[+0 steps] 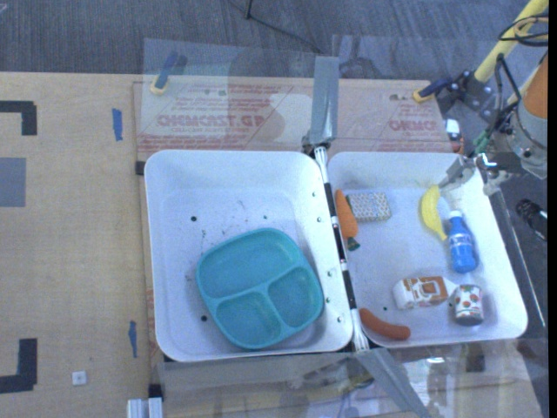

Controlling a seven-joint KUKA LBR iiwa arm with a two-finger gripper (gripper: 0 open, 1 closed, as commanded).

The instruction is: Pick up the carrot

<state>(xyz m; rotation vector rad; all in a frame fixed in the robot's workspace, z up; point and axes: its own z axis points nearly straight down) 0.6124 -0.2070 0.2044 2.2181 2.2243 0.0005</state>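
The carrot [346, 216] is orange with a green stub at its near end. It lies lengthwise in the right bin [509, 273], tight against the wall shared with the left bin. My gripper [473, 173] hangs over the right bin's far right corner, just beyond the banana [431, 211], well to the right of the carrot and apart from it. Nothing shows in its grasp.
A speckled grey block [369, 205] lies right beside the carrot. The right bin also has a blue bottle [461, 245], a small carton [421, 292], a spotted can [468, 304] and a red sausage [385, 325]. A teal divided plate [259, 287] lies in the left bin [174, 198].
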